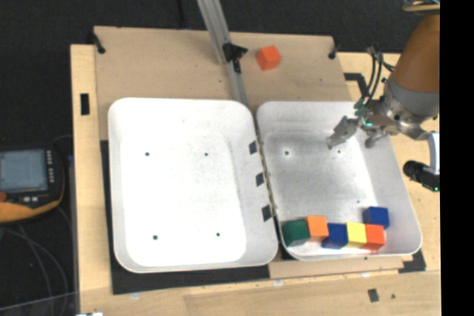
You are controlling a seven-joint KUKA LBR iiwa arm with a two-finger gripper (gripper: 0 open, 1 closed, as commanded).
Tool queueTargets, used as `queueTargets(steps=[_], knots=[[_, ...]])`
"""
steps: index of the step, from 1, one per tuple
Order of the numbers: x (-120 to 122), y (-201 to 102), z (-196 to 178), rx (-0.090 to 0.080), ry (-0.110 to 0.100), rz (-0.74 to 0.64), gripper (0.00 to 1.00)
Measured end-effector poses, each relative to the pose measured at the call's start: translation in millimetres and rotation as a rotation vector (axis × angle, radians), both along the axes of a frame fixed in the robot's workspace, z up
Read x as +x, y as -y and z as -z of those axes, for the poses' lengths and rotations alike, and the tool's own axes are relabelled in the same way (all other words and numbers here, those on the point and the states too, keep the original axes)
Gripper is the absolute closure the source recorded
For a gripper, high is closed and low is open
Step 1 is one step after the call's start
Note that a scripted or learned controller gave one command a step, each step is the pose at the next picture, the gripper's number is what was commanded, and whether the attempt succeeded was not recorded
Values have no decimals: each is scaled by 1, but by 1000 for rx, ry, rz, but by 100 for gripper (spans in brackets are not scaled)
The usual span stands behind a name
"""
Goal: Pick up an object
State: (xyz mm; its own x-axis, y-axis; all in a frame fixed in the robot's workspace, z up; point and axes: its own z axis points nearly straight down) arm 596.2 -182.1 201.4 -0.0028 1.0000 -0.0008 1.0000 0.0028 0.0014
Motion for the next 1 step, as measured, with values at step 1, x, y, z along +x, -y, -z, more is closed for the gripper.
queueTargets(steps=[1], knots=[[-47, -41, -11, 0, -1, -3, 0]])
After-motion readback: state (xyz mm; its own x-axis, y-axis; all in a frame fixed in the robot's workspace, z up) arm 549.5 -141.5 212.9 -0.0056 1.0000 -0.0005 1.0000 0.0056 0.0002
